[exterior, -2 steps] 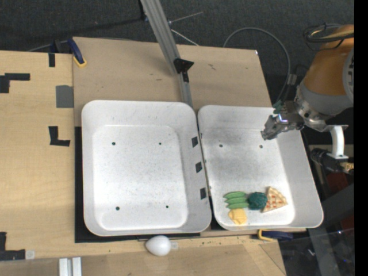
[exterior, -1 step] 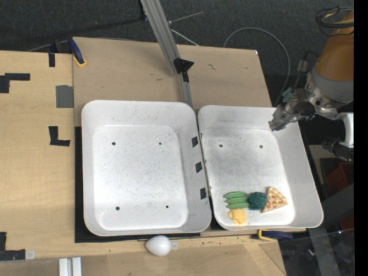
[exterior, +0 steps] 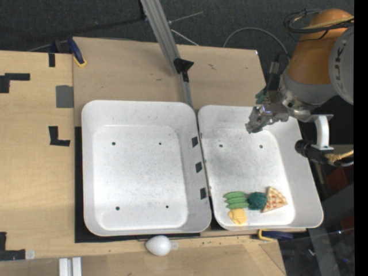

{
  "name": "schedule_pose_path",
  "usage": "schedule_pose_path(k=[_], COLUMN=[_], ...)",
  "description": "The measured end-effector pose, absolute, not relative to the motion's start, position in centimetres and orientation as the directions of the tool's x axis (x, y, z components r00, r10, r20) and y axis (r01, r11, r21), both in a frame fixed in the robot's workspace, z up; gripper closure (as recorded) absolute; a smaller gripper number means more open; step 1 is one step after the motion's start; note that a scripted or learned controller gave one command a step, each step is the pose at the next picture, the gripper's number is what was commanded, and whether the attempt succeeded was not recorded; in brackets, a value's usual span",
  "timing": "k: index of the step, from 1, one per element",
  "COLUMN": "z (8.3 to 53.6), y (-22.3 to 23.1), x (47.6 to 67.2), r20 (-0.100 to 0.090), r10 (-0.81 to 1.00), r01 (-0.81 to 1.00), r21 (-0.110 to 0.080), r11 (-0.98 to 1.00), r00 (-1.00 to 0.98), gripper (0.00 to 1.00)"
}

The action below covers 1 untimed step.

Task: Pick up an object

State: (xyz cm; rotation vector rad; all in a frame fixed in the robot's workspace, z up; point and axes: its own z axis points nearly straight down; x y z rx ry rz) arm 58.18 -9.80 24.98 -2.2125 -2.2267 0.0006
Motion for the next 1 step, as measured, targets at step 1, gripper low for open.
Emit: schedule_pose_path(k=[1], z=[25.23], y=[-4.16], x=[59.78], r20=[0.002], r10=[1.000], r01=[1.000], r21=[0.000], r11=[0.008], r00=[-0.008], gripper=[1.00])
